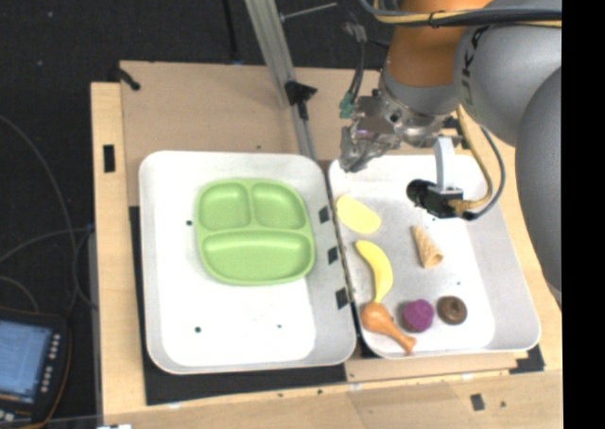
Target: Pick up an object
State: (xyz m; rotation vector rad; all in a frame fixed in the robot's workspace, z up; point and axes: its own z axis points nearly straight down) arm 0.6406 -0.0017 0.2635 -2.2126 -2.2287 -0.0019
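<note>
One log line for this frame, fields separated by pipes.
gripper over right bin's far-left corner | nothing visibly held | nearest: yellow chip | left bin: green tray

Grey arm with an orange band

The links are smooth, rounded grey shells; the orange band is a glossy dome, and just below it sits a grey metal wrist ring. Grey and pale cables loop over the top of the band, and a tan cable curves below it beside a white bracket with a black part. The hand under the band is dark metal.
</note>
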